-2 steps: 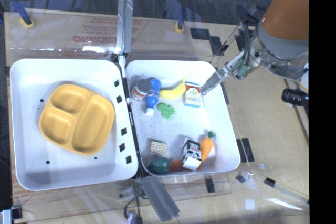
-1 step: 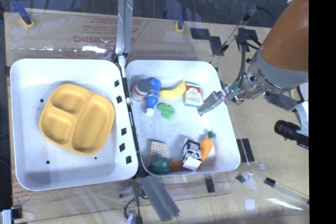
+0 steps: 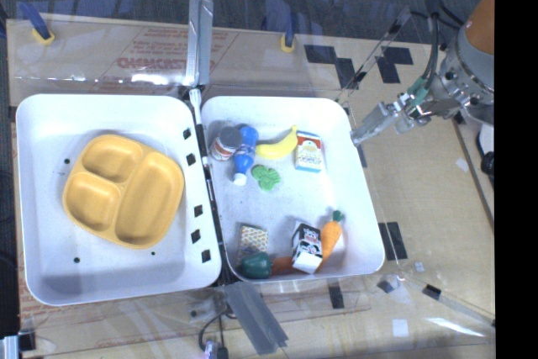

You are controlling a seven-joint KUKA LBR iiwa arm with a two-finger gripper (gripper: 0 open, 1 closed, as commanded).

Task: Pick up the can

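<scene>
One can [image 3: 224, 143] lies in the right bin [image 3: 357, 181]; the pincer [image 3: 363, 133] hovers beside that bin, grip state unreadable.

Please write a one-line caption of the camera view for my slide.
The gripper hovers at the right bin's edge, the can lying beside a blue bottle; the left bin holds a yellow tray.

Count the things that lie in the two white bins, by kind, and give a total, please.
Divided yellow plate: 1
Can: 1
Blue bottle: 1
Toy foods, namely banana, green leafy piece, carrot, dark green vegetable: 4
Small cartons: 2
Patterned packet: 1
Total: 10
</scene>
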